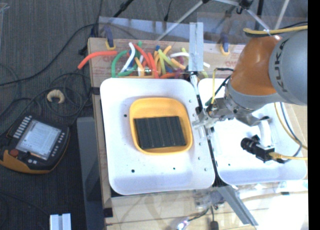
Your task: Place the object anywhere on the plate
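A dark ribbed slab (pixel 159 131), taken to be the task's object, is seen lying flat inside the yellow plate (pixel 155 105), left of the frame's centre. Its long axis is set roughly left to right across the frame, and its edges are kept within the plate's raised rim. The plate is placed in the middle of the left bin (pixel 150 174). The gripper (pixel 202 120) is found just to the right of the plate, over the seam where the left bin meets the right bin (pixel 250 171). The slab is thus placed to the gripper's left and slightly lower in the frame, near but apart from it. Whether the gripper is open or closed cannot be told from this angle, and nothing is seen held in it. The grey and orange arm (pixel 270 69) is extended in from the upper right. By this reading the placing is judged done. Coloured tubes (pixel 145 59) are piled above the bins.
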Tool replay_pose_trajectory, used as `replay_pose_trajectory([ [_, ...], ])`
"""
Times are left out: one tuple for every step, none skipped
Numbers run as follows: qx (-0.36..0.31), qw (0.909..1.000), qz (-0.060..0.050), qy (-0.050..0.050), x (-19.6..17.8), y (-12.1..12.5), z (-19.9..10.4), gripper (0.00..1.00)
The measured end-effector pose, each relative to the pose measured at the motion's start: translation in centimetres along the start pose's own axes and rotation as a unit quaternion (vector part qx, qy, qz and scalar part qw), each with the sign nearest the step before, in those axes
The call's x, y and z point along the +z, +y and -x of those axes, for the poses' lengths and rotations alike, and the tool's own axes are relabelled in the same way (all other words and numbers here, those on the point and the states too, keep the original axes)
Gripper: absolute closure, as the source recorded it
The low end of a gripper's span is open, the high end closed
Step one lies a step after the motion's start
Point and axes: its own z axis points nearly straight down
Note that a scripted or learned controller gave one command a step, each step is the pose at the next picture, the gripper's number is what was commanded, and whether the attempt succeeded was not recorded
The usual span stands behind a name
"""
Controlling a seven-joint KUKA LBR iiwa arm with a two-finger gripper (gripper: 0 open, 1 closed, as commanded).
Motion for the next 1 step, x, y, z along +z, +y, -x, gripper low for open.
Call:
replay_pose_trajectory([
  [0.0, 1.0, 0.0, 0.0, -0.01, -0.01, 0.04, 0.0],
])
